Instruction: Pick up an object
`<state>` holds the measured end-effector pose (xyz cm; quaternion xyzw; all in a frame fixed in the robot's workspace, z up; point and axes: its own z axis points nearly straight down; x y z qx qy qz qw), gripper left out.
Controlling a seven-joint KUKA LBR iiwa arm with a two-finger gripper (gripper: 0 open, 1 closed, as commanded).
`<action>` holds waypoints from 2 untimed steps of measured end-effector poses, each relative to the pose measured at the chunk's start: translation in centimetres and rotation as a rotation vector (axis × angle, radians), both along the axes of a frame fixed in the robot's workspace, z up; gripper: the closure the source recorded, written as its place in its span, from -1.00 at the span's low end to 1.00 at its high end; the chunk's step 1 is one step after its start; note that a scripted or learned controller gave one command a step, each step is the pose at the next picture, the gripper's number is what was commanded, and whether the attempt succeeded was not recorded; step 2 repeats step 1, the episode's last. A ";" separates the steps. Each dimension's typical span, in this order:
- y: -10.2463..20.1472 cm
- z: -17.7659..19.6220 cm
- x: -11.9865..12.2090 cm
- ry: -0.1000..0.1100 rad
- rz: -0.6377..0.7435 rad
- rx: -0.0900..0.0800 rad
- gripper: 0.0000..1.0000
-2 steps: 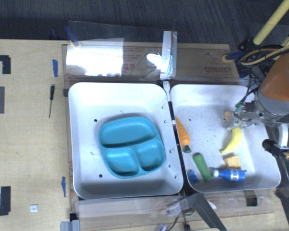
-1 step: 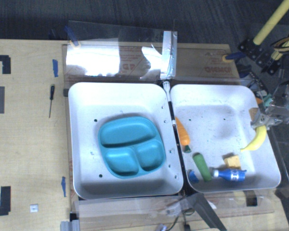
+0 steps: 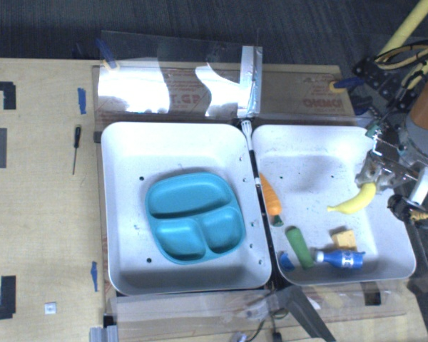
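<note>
A pale wooden bench (image 3: 36, 212) carries my two white bins side by side, with dark carpet beyond it; the left bin (image 3: 121, 148) holds a blue divided tray (image 3: 194, 216), and the right bin (image 3: 307, 148) holds the loose pieces. I take the toy banana (image 3: 354, 201) as my landmark; it lies by the right bin's far-right wall, stem end up, right under my gripper (image 3: 379, 171), which seems to touch its upper tip. I cannot tell how my gripper is set, so I claim no hold. Left of the banana lies an orange carrot (image 3: 270, 197); below-left a green cylinder (image 3: 298, 246); below it a small tan block (image 3: 344, 238) and a blue bottle (image 3: 341, 259). To do this well I judge I should centre over the banana's thick middle, straddle it crosswise, keep off the wall, and lift slowly.
</note>
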<state>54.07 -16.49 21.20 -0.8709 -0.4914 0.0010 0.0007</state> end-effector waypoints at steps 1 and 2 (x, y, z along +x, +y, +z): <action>-2.4 -6.2 -4.0 0.006 0.014 0.002 1.00; -2.4 -6.2 -4.0 0.006 0.014 0.002 1.00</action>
